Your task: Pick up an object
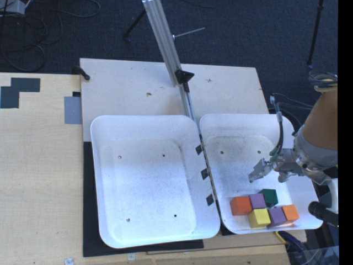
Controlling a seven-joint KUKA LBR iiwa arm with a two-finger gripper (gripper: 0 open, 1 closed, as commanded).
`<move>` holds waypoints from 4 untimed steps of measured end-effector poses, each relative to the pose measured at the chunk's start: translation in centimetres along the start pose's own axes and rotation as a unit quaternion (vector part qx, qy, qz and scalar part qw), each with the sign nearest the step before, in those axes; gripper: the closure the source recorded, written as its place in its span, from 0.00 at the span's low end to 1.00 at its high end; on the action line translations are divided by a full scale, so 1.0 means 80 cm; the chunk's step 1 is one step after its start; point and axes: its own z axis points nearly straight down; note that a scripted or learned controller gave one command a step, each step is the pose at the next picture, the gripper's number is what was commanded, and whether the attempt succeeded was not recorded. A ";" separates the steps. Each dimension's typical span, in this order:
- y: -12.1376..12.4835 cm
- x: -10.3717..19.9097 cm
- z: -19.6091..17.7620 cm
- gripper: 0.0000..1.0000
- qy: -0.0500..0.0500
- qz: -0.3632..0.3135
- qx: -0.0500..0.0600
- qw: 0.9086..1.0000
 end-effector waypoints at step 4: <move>0.043 -0.104 0.116 0.00 0.000 -0.006 -0.001 1.000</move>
